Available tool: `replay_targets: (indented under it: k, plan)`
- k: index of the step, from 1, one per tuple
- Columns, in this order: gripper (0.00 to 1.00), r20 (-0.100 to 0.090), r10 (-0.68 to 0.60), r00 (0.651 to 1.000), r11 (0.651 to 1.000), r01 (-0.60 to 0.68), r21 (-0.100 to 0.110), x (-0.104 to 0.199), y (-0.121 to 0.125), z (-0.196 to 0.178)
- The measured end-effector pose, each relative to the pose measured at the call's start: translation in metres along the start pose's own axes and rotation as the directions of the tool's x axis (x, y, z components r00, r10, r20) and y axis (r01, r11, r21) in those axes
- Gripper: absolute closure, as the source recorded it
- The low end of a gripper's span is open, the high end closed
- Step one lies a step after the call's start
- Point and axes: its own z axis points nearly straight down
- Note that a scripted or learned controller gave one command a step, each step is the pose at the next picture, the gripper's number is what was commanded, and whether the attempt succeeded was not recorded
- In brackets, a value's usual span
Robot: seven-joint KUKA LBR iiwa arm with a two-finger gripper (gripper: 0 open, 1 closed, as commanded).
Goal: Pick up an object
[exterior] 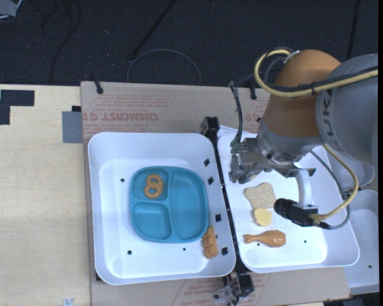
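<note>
My gripper [240, 169] hangs over the upper left part of the right bin [335, 250], close to its left wall. Just below and right of it lies a pale slice of toy bread [261, 196]. A small yellow round piece [263, 217] sits under the bread, and a tan toy drumstick [266, 238] lies nearer the front. Nothing shows between the fingers.
The left bin [108, 247] holds a blue divided plate [186, 203] with a pretzel [154, 185] in its upper left compartment. An orange-brown toy piece [209, 242] lies beside the plate near that bin's right wall.
</note>
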Motion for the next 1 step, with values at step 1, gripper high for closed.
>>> replay_targets:
  k: [1]
  plan:
    - [1.0, 0.0, 0.0, 1.0, 1.0, 0.0, -0.002, 0.0501, -0.0037, -0.0065]
